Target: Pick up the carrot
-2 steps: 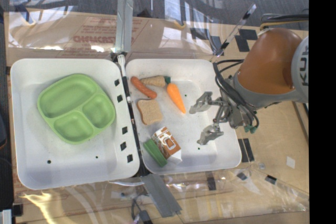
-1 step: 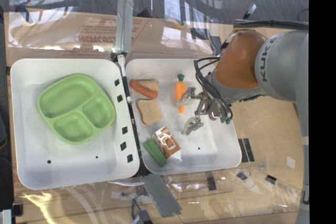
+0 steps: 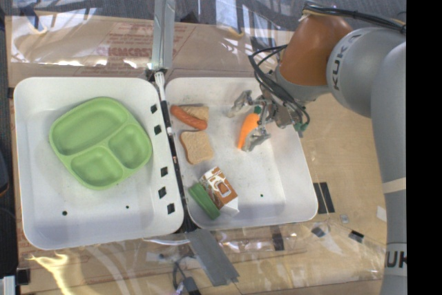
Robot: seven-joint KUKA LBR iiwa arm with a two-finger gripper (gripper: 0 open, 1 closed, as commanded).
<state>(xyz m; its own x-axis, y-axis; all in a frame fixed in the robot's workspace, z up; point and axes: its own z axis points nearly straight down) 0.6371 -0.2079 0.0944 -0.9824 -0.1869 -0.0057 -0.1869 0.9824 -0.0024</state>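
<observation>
The orange carrot lies in the right bin, in its upper middle part, pointing down and slightly left. My gripper hangs right over the carrot's upper end and is open. One finger stands above and left of the carrot, while the other finger is just to its right, close to or touching its side. The carrot's top end is hidden under the gripper body.
In the right bin, a sausage on bread and a bread slice lie left of the carrot, and a small carton sits lower down. The left bin holds a green divided plate.
</observation>
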